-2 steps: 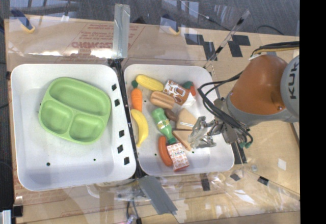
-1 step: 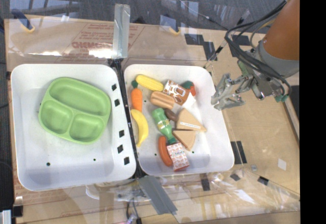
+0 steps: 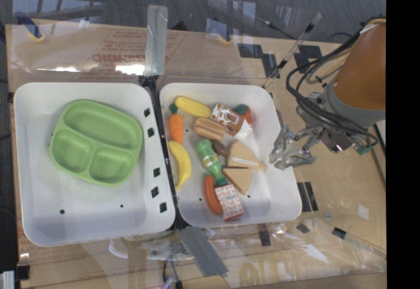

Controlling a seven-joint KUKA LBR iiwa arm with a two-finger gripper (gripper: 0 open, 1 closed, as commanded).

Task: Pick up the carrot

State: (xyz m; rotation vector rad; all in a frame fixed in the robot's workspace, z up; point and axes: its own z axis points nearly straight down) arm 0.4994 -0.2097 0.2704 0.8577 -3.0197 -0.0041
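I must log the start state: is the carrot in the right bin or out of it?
In. The carrot lies flat inside the right bin, near its left wall, above the banana. The pincer is apart from it.

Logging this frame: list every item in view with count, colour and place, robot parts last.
Bins: 2, white, side by side on the bench.
Plate: 1, green, three compartments, in the left bin.
Carrot: 1, orange with green top, right bin near its left wall.
Bananas: 2, yellow, one below the carrot, one at the bin's top.
Hot dog: 1, tan and reddish, right bin centre.
Bottle: 1, green, centre.
Sandwich wedges: 2, tan, right of the bottle.
Printed packets: 2, red and white, one top, one bottom.
Gripper: 1, grey metal, over the right bin's right rim, holding nothing visible.
Arm: 1, orange band, right side.
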